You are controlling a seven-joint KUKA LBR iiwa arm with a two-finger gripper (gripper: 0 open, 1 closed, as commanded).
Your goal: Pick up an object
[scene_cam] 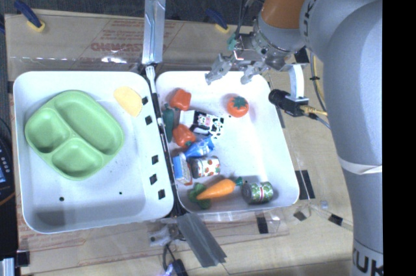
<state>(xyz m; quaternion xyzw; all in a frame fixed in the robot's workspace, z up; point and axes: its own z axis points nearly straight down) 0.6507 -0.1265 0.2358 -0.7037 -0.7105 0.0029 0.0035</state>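
My gripper [231, 75] hangs over the back edge of the right bin [276, 138], its two grey fingers spread apart with nothing between them. Just below it lies a red tomato [237, 106]. To the left sit an orange-red pepper [180, 99] and a second red pepper [182, 135]. A black-and-white cow-patterned box [209, 123] lies mid-bin. Further forward are a blue packet [198, 148], a small printed can [208, 167], a carrot [216, 189] and a green tin [259, 191].
The left bin [39, 210] holds a green divided plate [73, 132] and a yellow piece [128, 99] near its back right corner. A metal divider bar [153, 28] rises between the bins. The arm's grey body fills the right side.
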